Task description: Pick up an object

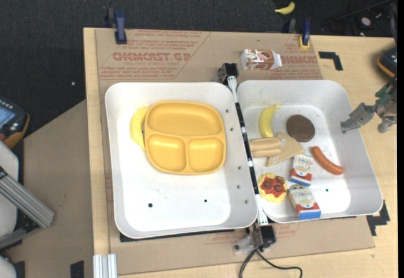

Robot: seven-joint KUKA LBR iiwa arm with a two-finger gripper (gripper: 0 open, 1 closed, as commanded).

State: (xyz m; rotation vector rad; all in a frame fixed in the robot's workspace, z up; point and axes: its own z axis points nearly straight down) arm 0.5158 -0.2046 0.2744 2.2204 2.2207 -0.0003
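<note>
Table (158,55), tan and printed with red lettering, is carrying everything we are looking at, with two blue clamps (118,25) gripping its far edge. On it we are seeing two shallow white bins lying side by side, their inner walls touching. The left bin (177,213) is holding a yellow divided tray (185,136), which is sitting toward the far side and partly covering a yellow plate (137,126) poking out at its left.

The right bin (353,194) is holding the smaller things we are choosing among. A banana (268,120) is lying near the far left of it, just beside a round brown cookie (300,127). Near the dividing wall a tan bread roll (265,145) is resting against a wedge of tan cardboard-like material (287,149). A sausage (327,160) is lying at a slant toward the right. Two small cartons are sitting near it: one (302,170) in the middle, another (303,201) with a blue base closer to the near edge. A small pizza slice with red toppings (273,186) is lying beside them.

Beyond the bins, a small brown-and-white packet (261,59) is sitting on the table.

The pincer (360,116) is hanging over the right bin's right rim, well apart from every item; it is holding nothing, though we cannot tell how wide it stands.
</note>
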